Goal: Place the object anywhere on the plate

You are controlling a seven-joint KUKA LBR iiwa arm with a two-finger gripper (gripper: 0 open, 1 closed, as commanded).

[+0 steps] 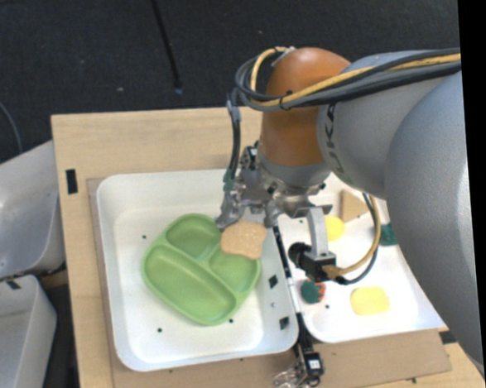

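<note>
Gripper (246, 209) over the green plate's (191, 275) right rim in the left bin (137, 337); jaws closed on a tan bread-like object (245, 241), hanging over the plate edge. Right bin (401, 323) has yellow pieces (369, 300), a red-green item (311, 291), and a tan wedge (351, 205). Both bins sit on the counter (139, 134).

No text, label, brand, number or sign can be read anywhere. Dark lettering is seen on the grey arm (332, 133) just below the orange band (303, 102), but it is cut off and too blurred to be made out.
</note>
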